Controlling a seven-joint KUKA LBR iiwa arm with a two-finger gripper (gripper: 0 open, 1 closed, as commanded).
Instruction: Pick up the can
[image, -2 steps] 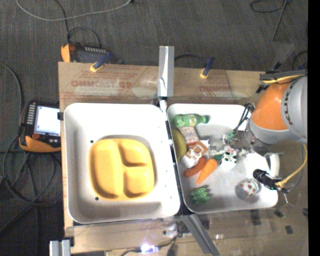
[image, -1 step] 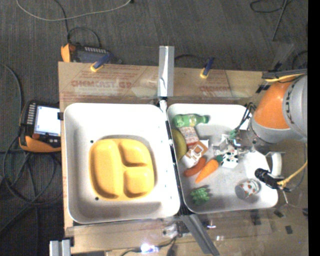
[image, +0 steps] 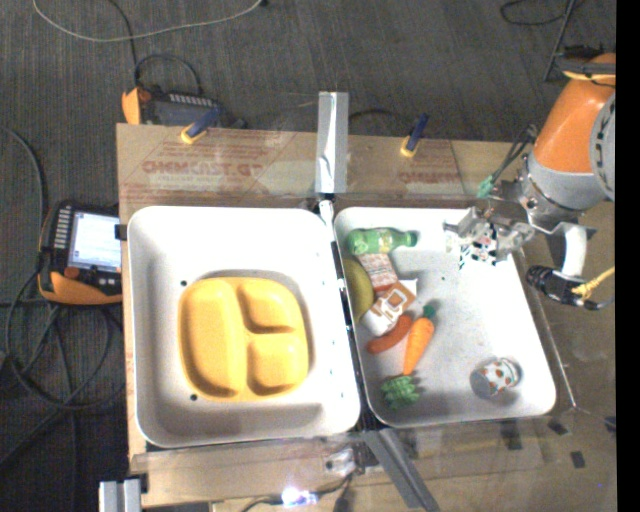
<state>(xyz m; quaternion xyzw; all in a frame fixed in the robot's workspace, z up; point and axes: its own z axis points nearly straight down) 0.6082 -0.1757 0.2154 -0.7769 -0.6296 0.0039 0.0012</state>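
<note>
You see the gripper (image: 487, 238) above the right bin's (image: 540, 345) far edge, finger state indeterminable, well apart from the can (image: 497, 377) at the near corner.

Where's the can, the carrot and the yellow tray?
can (image: 497, 377): camera view, on its side wall.
carrot (image: 417, 343): camera view, orange body.
yellow tray (image: 246, 334): camera view, middle divider.

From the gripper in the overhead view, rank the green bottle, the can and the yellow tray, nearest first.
Measured from the gripper, at the right bin's far right edge:
1. Green bottle, far end of the right bin, to the gripper's left in the view.
2. Can, near right corner of the right bin.
3. Yellow tray, in the left bin.
</note>
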